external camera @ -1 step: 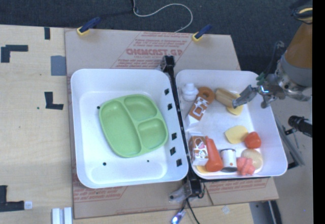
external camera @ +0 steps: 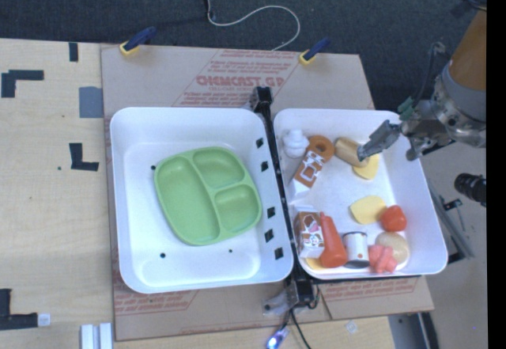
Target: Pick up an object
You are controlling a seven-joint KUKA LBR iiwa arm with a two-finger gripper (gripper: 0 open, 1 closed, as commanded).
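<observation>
Two bins: white and shallow, side by side on a cardboard sheet (external camera: 237,82) on the bench; left bin (external camera: 130,205), right bin (external camera: 423,205).
Left bin: holds one green plate (external camera: 207,195) with three compartments, lying flat near the middle.
Right bin: holds a scatter of toy food and small containers.
Far row: a white bottle (external camera: 294,142) by the divider, a brown ring (external camera: 321,143) beside it, an orange carton (external camera: 308,170) tilted just below them, and a tan roll (external camera: 348,150) further right.
Middle: a yellow slice (external camera: 367,170) touching the roll's near end and a yellow wedge (external camera: 368,209) next to a red tomato (external camera: 394,218).
Near row: a printed carton (external camera: 311,232), a red bottle (external camera: 333,249), a small can (external camera: 356,246), a pale round fruit (external camera: 393,244) and a pink piece (external camera: 382,260), packed close together.
Arm: reaches in from the right over the right bin's far right corner.
Gripper (external camera: 387,154): released, its two dark fingers (external camera: 378,140) spread apart with nothing between them.
Gripper position: above the right bin; one fingertip lies just beside the roll and the slice, and the other is nearer the bin's right wall.
Objects to pick: all lie in the bins, none lifted; the roll and the slice are closest to the gripper.
Outside the bins: two clamps with yellow and blue handles (external camera: 136,40) at the cardboard's far corners and a thin cable (external camera: 253,15) looping on the dark floor beyond.
</observation>
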